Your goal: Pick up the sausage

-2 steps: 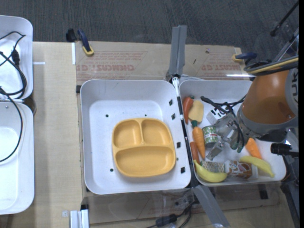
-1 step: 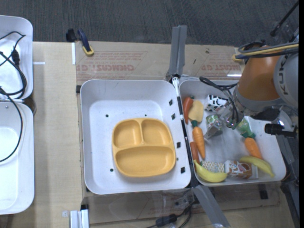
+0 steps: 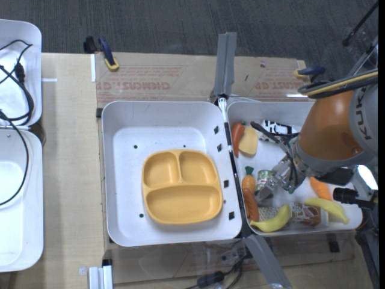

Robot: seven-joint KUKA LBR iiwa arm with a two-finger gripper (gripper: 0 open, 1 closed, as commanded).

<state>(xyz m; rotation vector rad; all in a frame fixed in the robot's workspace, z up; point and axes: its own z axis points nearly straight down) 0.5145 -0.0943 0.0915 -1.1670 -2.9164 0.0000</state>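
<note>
The sausage [image 3: 251, 208] is a short red-brown link lying along the left wall of the right bin [image 3: 355, 221], just below a small carrot [image 3: 248, 182]. My gripper [image 3: 275, 182] hangs low in the middle of that bin, a little up and to the right of the sausage and over a green can [image 3: 263, 177]. Nothing shows in the gripper's grasp. The arm's orange wrist band [image 3: 328, 128] covers the bin's upper right part.
A yellow divided plate [image 3: 181, 185] sits in the left bin [image 3: 120, 161]. The right bin also holds a red chilli [image 3: 238, 131], a cheese wedge [image 3: 248, 142], two bananas [image 3: 272, 220] [image 3: 329, 207], a brown packet [image 3: 305, 214] and an orange carrot [image 3: 320, 189].
</note>
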